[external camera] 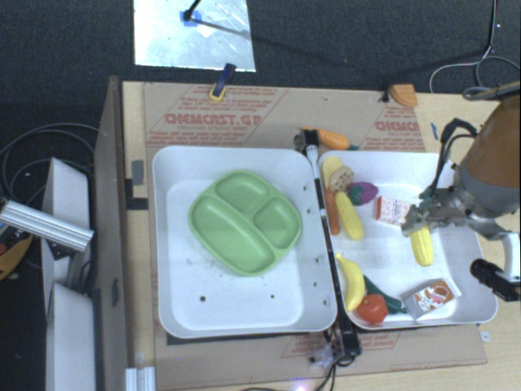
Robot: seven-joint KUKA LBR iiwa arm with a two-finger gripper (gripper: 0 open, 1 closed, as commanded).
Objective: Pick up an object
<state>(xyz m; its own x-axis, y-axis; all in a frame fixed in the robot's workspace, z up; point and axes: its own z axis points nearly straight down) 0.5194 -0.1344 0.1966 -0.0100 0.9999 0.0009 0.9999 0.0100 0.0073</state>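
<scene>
Gripper (421, 221) low in right bin (456, 169), over top end of corn cob (422, 244); finger state cannot tell. Cob: yellow, short, lying lengthwise mid-bin, right of yellow banana-like piece (349, 215). Small carton (391, 210) just left of gripper, red-white, print unreadable. Cardboard under bins reads "CHEMCAST GP". Green divided plate (244, 222) in left bin (175, 177).

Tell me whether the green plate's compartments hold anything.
Empty: the green plate in the left bin shows bare compartments.
</scene>
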